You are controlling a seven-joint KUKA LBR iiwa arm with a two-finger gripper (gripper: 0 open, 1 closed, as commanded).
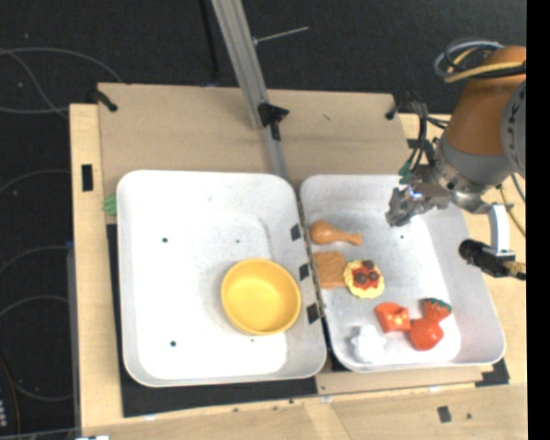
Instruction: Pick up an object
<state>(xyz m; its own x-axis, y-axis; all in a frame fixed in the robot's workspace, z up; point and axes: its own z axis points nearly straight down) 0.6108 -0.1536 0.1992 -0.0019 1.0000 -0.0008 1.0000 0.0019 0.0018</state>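
My gripper (400, 213) hangs over the upper right part of the right bin (458, 246), with nothing seen between its fingers. Below and left of it lie a brown drumstick (334, 236), a tan bread slice (329, 269) and a yellow tart with dark berries (364, 279). Nearer the front edge sit a red pepper piece (392, 317), a red strawberry with a green top (428, 327) and a small white object (368, 344). A yellow bowl (260, 296) stands in the left bin (183, 236).
A slanted metal pole (247, 67) rises behind the bins, ending near the gap between them. The wooden bench (183, 131) surrounds both bins. Black clips (304, 273) sit along the divide between the bins.
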